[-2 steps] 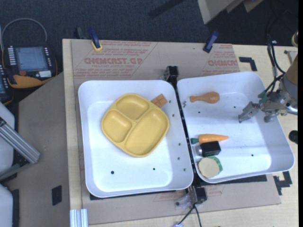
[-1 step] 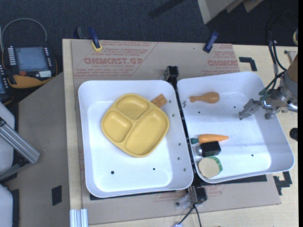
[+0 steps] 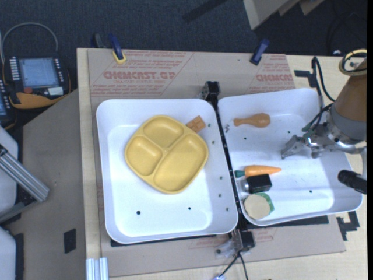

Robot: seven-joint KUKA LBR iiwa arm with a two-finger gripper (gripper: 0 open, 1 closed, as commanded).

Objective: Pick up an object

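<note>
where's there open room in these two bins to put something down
Left bin: bare floor along the near edge, below the yellow divided plate. Right bin: open middle between the drumstick and carrot. Crowded: its near-left corner, with carrot, black block and round piece.

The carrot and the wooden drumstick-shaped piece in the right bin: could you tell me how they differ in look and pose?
The carrot is bright orange with a green end at its left; the drumstick piece is plain tan. The carrot tapers to a point on the right, while the drumstick piece swells to a round bulb there. The carrot lies against a black block; the drumstick piece lies alone. Both lie flat, roughly crosswise, in the right bin.
</note>
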